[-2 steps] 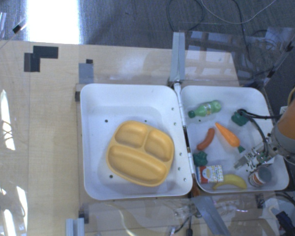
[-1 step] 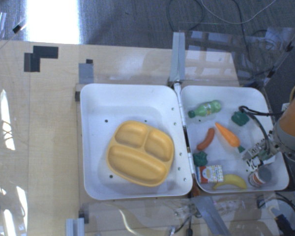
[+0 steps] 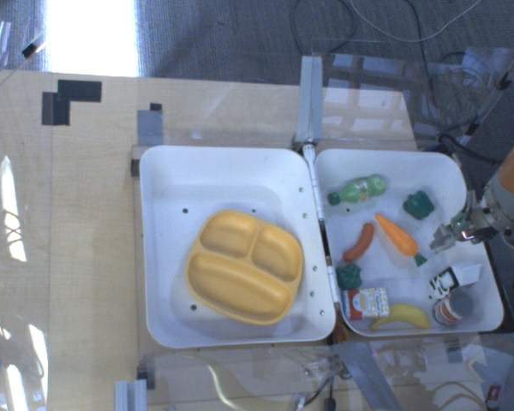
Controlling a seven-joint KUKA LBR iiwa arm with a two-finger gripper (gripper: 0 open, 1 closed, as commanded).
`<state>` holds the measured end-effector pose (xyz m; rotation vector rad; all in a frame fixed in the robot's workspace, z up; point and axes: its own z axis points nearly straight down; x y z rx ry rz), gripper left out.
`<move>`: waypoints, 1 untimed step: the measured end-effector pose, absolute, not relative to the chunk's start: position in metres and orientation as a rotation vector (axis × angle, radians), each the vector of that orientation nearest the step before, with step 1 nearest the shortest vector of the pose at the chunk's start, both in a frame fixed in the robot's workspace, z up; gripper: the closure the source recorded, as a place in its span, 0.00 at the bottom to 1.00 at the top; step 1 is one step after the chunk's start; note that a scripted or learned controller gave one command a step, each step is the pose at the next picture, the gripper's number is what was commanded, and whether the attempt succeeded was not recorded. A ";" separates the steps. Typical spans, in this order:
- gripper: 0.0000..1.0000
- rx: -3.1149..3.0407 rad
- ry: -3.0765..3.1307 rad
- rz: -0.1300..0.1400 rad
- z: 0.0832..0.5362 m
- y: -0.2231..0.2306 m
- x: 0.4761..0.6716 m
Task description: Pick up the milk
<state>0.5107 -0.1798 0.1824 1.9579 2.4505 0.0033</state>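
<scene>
Milk carton [image 3: 459, 276], where does it lie?
— By my reading it is the small white carton with black patches, in the right bin [image 3: 385, 154], against the right wall and close to the near right corner. A can [image 3: 450, 309] is touching it, or nearly so, on the near side.

And the gripper [image 3: 450, 234]?
— It hangs over the same bin by the right wall, just beyond the carton toward the far edge, and nothing is between its tips. I cannot tell whether the jaws are spread or pressed together. I judge it is placed there to come down on the carton, though the wall and the can leave little room.

What else is in that bin?
— A banana [image 3: 403, 317] lies along the near edge, with a red-and-white box [image 3: 368, 301] beside it toward the near left corner. A carrot [image 3: 396, 235] and a sausage [image 3: 358, 242] lie in the middle. A green bottle [image 3: 357, 189] lies on its side by the far edge, with a green pepper [image 3: 418, 204] to its right, and a small dark green piece [image 3: 349, 276] sits by the left wall.

And the left bin [image 3: 154, 229]?
— It carries one yellow divided plate [image 3: 244, 266], resting flat toward the near right corner, well apart from the task
</scene>
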 end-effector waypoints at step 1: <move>0.00 1.957 2.450 0.003 0.182 -0.180 0.511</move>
